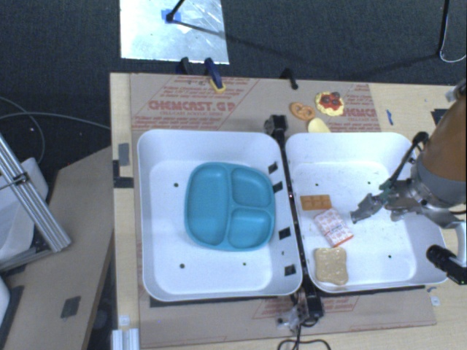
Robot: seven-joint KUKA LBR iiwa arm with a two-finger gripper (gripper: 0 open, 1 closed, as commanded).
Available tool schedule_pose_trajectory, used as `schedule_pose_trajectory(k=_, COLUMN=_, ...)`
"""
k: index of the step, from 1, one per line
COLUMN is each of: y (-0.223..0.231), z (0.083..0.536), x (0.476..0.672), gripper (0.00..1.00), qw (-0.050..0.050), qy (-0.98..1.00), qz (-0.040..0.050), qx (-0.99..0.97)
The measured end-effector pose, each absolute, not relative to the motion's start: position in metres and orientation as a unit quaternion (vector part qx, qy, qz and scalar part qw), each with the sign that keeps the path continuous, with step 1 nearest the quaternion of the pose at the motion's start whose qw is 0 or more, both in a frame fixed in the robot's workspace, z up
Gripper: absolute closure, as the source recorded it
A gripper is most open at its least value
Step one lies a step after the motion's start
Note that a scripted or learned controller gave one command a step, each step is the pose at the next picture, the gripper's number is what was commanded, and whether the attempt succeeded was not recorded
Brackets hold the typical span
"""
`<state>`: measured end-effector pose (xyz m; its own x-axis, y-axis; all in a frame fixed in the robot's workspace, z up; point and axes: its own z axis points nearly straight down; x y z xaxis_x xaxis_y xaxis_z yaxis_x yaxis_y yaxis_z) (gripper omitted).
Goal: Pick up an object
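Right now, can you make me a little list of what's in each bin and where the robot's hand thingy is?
left bin: a blue divided plate, three sections
right bin: a tan cracker, a red-and-white packet, a toast slice
behind the bins: a cookie, a little pizza, a pale yellow piece
end effector: inside the right bin, to the right of the packet
holding anything: nothing seen between its fingers
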<state>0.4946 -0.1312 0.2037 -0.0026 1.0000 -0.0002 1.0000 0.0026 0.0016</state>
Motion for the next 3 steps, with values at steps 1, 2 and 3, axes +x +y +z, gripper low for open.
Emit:
schedule_pose_trajectory(k=1, y=-0.017, z=0.287, x=0.504, gripper=0.0, qw=0.003, qy=0.713, qz=0.0055, qx=0.701)
schedule_pose_trajectory(k=2, y=0.053, z=0.316, x=0.487, gripper=0.0, qw=0.001, qy=0.711, qz=0.0032, qx=0.703)
schedule_pose_trajectory(k=3, y=0.016, z=0.179, x=0.484, gripper=0.0, qw=-0.004, qy=0.706, qz=-0.0052, qx=0.708)
